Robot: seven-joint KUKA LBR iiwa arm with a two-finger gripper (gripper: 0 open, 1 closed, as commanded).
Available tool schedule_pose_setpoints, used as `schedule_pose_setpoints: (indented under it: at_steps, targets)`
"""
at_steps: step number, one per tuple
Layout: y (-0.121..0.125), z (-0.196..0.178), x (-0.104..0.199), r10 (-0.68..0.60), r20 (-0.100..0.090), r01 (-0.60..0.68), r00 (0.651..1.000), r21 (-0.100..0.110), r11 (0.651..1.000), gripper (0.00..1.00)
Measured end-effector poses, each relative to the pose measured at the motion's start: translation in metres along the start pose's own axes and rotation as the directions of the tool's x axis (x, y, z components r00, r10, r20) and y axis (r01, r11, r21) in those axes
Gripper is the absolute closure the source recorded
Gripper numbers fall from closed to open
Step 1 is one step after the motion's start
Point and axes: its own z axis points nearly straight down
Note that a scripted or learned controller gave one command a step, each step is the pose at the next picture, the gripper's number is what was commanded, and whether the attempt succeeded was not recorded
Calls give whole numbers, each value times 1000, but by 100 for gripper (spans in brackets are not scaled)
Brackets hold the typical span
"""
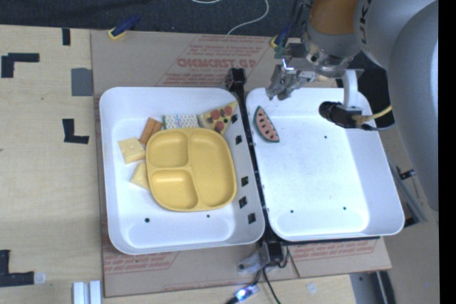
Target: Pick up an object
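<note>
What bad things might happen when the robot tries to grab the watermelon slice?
The watermelon slice lies flat, close to the left wall of the right bin, so the gripper may bump that wall or just push the slice along. The gripper sits near the bin's far rim and might catch it going down. A thin, flat toy could also slip out between the fingers.
</note>
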Motion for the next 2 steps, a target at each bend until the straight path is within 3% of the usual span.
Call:
schedule_pose_setpoints:
  at_steps: [2]
  targets:
    - [5, 3, -1, 1, 2, -1, 1000, 0, 1000, 100]
